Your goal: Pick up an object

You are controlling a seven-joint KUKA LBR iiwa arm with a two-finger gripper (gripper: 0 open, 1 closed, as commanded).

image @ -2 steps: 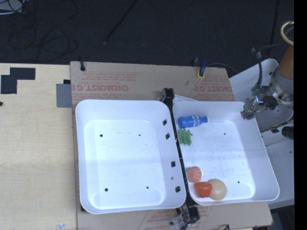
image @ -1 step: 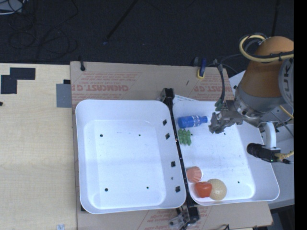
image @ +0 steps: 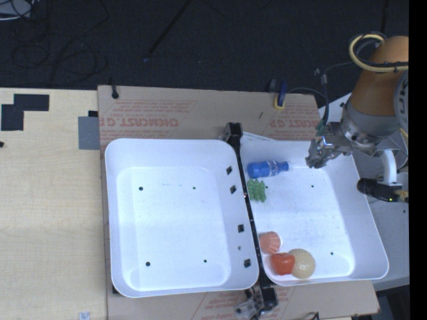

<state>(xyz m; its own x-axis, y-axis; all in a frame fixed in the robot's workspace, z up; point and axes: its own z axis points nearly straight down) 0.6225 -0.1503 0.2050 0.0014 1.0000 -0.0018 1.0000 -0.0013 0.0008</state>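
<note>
Right bin (image: 347, 245): blue bottle (image: 266, 169), green item (image: 257, 191) far left; three fruits (image: 287, 259) near. Tool (image: 317, 157) above far edge, grip state indiscernible.

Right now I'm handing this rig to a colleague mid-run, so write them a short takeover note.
Gripper: above the right bin's far edge, nothing seen between its fingers.
Things, all in the right bin: blue bottle lying on its side at the far left, green cluster just below it, pink piece, red piece and yellowish ball together in the near-left corner.
Done: nothing picked.
Left: grasp and lift one object; the bottle lies closest.
</note>
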